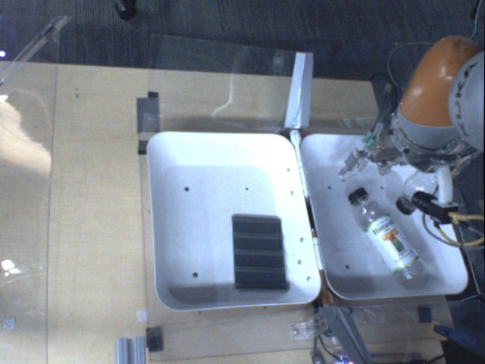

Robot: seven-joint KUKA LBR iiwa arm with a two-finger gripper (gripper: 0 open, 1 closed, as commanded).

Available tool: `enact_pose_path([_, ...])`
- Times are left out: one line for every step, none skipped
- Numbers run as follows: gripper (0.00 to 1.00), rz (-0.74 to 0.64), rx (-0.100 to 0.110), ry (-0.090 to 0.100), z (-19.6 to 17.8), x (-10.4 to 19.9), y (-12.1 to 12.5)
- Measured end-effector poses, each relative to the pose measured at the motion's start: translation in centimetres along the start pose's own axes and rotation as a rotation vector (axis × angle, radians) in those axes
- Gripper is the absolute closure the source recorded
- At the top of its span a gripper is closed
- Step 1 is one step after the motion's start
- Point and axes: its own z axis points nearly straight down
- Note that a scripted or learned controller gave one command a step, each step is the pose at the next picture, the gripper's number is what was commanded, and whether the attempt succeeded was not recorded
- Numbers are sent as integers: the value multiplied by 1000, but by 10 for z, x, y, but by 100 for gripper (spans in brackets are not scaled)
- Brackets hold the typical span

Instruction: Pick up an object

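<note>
Two white bins on the wooden tabletop [91, 226]: the left bin [174, 203] holds a black ribbed block [259, 252], the right bin [333, 271] a clear plastic bottle [383, 235] lying flat, with the gripper [373, 159], opening indeterminable, poised just beyond it.

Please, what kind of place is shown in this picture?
Probably a robotics lab or test cell for picking trials. A grey and orange arm reaches over two white bins on a wooden bench. One bin holds a clear bottle, the other a black ribbed block.
</note>
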Motion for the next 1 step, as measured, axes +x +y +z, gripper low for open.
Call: enact_pose_path([0,-151,-4,-2,75,-43,-27])
